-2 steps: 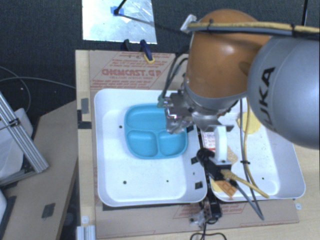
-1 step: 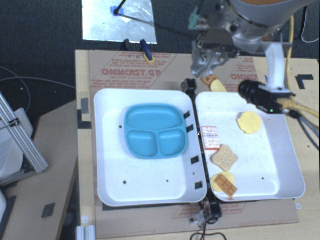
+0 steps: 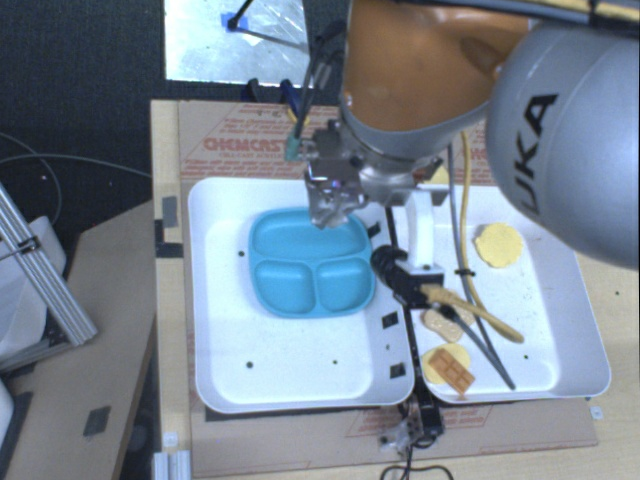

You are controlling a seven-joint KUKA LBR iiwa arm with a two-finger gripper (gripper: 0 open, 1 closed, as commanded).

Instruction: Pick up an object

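A blue divided plate point(image 3: 310, 273) lies in the left white bin point(image 3: 230, 368), toward its far right part. My gripper point(image 3: 328, 215) hangs over the plate's far rim, very close to it or touching it. Nothing shows between its tips from this angle. In the right bin point(image 3: 570, 348) lie a yellow round piece point(image 3: 498, 245), a brown waffle-like square on a yellow disc point(image 3: 449, 368), a small tan peanut-shaped piece point(image 3: 439, 322) and a pair of tan and dark tongs point(image 3: 487, 326).
The big grey and orange arm fills the upper right and hides the far part of the right bin. The bins rest on a cardboard sheet point(image 3: 225, 133). A metal frame point(image 3: 40, 278) stands at the left.
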